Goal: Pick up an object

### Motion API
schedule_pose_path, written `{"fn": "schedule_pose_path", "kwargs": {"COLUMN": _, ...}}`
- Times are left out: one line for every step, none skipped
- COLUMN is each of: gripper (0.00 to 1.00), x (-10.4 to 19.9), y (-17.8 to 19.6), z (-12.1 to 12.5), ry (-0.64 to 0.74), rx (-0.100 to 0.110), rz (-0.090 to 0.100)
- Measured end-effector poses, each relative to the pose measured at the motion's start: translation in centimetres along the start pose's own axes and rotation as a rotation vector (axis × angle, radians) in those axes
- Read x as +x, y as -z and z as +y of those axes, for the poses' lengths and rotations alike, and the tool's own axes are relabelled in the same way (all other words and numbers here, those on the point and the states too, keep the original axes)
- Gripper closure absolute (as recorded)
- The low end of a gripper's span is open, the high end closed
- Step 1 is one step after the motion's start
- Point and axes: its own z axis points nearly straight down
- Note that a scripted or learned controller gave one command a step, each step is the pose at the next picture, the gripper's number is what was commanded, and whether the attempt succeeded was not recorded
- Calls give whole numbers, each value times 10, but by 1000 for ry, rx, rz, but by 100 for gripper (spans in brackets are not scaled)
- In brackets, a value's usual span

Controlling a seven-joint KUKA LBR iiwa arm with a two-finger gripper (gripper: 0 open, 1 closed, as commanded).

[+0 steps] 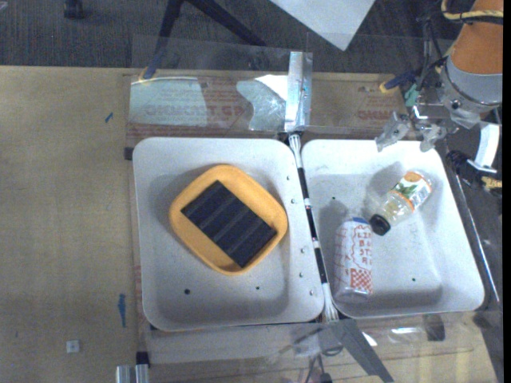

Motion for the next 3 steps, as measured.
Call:
{"fn": "schedule_pose_path", "kwargs": {"gripper": 0, "x": -35, "y": -91, "z": -25, "ry": -7, "rx": -1, "rz": -1}}
{"fn": "schedule_pose_path", "kwargs": {"gripper": 0, "x": -46, "y": -158, "z": -33, "ry": 113, "rx": -13, "rz": -5}}
{"fn": "schedule_pose_path", "kwargs": {"gripper": 100, "x": -48, "y": -146, "z": -31, "ry": 110, "rx": -19, "rz": -8}}
